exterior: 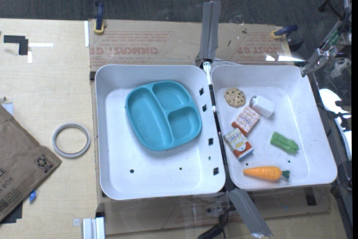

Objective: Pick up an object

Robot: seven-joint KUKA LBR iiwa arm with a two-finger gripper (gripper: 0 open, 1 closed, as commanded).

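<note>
Nearest me in the right bin (305,92) lies the carrot (263,173), flat and crosswise by the front wall, with bare floor on its far side; I judge it the easiest thing to take, since a claw coming down could straddle its narrow body. Just beyond, the green toy (284,143) sits alone toward the right wall, also well apart from its neighbours. The two small cartons (242,132) lie touching, corner to corner, so closing on one would likely nudge the other. Farther back, the white block (263,106) and the cookie (235,98) rest near each other; the cookie looks too flat for a sure hold. In the left bin (156,173) the teal divided plate (163,115) lies face up, wide and shallow, a poor candidate. Nothing is lifted yet; every object rests on a bin floor. Whether my claw stands apart or together, I cannot tell.
</note>
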